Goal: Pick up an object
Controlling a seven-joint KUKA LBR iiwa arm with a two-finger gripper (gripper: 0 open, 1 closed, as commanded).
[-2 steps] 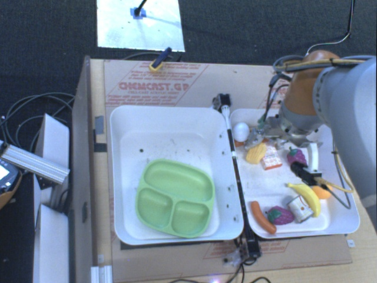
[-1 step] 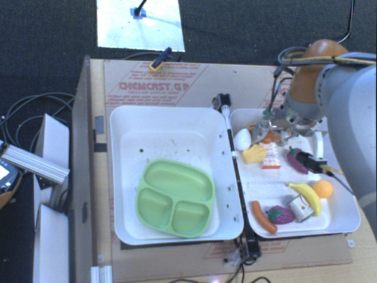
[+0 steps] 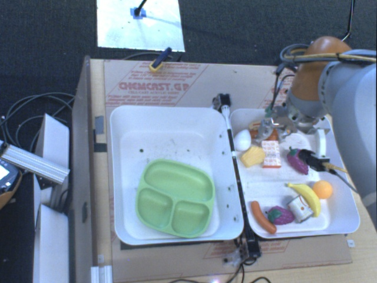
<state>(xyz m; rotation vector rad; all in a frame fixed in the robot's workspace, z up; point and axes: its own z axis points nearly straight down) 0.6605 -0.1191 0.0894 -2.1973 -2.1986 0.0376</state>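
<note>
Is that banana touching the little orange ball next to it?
Touching, as far as the camera view shows: the banana curves against the orange ball with no gap visible.

Crowded right white bin (image 3: pixel 347 220) leaves narrow gaps; left white bin (image 3: pixel 126 158) lies open around the green divided plate (image 3: pixel 175 198).

The grey arm (image 3: pixel 353 84) reaches in from the right edge, its thick forearm angled leftward and down. An orange band (image 3: pixel 312 63) wraps the segment just above the wrist. Below it the wrist bends downward, ending in the small metallic two-finger hand (image 3: pixel 268 128), which points down, low over the far part of the right side.
</note>
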